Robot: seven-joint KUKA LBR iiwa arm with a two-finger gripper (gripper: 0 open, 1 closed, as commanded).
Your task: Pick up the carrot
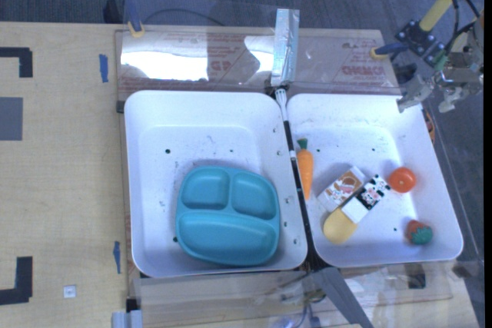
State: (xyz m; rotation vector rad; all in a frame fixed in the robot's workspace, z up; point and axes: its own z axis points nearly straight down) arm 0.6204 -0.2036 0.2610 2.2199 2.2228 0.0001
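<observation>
While the gripper (417,92) hangs at the far right corner of the right bin (369,117), right over the rim, I can't tell from this slanted look how it is set. Nothing sits under it that I can make out.

Down and to the left of the tool, the carrot (305,167) lies against the right bin's left wall, green top pointing to the far side, orange tip toward the near side. It runs along the divider between the bins, so there's wall on one flank and open white floor on the other.

Further toward the near side from the tool, a small printed carton (344,188) and a black-and-white block (367,197) lie touching, with a yellow piece (339,226) at their near end. Almost straight below the tool, an orange ball (401,180) rests near the right wall, and a red-and-green item (419,233) sits in the near right corner.

Across the divider, well left of the tool, the left bin (154,127) holds a teal divided plate (227,216), filling its near half.

Room to move: the far half of the right bin's floor, between tool and carrot, is bare. The carrot sits apart from the carton cluster, with a clear strip between them.
</observation>
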